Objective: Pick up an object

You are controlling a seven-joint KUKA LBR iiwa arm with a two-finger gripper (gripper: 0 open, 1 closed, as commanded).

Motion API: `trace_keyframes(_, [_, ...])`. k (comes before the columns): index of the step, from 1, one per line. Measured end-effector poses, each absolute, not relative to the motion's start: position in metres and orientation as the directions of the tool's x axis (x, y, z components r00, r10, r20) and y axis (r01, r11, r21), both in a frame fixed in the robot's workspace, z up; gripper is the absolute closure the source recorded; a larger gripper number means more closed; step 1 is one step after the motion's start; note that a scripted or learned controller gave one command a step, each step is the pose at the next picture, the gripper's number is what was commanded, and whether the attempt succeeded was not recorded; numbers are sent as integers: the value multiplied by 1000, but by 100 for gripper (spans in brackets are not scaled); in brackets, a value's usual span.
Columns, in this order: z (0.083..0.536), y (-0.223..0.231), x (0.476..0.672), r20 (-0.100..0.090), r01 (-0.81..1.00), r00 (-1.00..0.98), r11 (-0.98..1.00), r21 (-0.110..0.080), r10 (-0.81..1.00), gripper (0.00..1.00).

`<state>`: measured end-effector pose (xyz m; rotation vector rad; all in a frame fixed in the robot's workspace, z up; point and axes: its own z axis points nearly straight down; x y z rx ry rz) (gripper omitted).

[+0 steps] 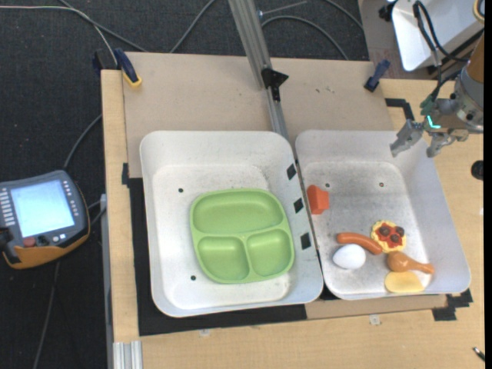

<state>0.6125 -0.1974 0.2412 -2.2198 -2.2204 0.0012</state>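
My gripper [420, 140] hangs over the far right rim of the right bin [361, 183], its two fingers spread apart with nothing between them. In that bin lie an orange block [318, 199] by the left wall, a sausage [358, 241], a white egg [349, 257], a small pizza slice [388, 235], a chicken drumstick [409, 264] and a yellow piece [406, 283] near the front. All these toys sit well below and left of the gripper.
The left bin [169, 206] holds a green divided plate [242, 233]. A metal post [254, 44] rises behind the bins. A teach pendant [40, 217] rests off the bench at left. Blue clamps [127, 68] grip the board's far edge.
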Motion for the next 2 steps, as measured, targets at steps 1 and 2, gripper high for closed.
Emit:
trace_keyframes(1, [242, -197, 613, 0, 1000, -1, 1, 0, 1000, 0])
trace_keyframes(2, [195, -202, 619, 1, 1000, 0, 0, -5, 1000, 0])
